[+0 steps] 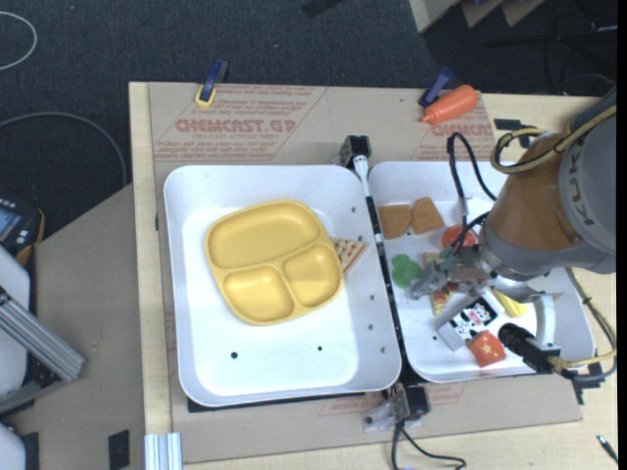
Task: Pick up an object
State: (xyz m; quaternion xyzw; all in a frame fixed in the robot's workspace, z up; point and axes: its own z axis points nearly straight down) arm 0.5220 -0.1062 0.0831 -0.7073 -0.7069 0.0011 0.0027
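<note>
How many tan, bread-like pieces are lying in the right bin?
2. One tan piece lies at the right bin's upper left, by the divider; the other tan piece sits just to its right. The arm may hide more.

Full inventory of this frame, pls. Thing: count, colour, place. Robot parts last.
left bin: 1, white, left half of bench
right bin: 1, white, right half of bench
divided plate: 1, yellow, in left bin
waffle-patterned piece: 1, tan, left bin, at plate's right edge
brown blocks: 2, brown, right bin, far-left part
green item: 1, green, right bin, left side
mixed small items: several, red, black, white, yellow, right bin centre; too cluttered to identify
clamps: 2, one yellow-tipped, one orange-tipped, far edge of bench
arm: 1, grey and orange, over right bin
gripper: 1, grey, down among the right-bin items
</note>
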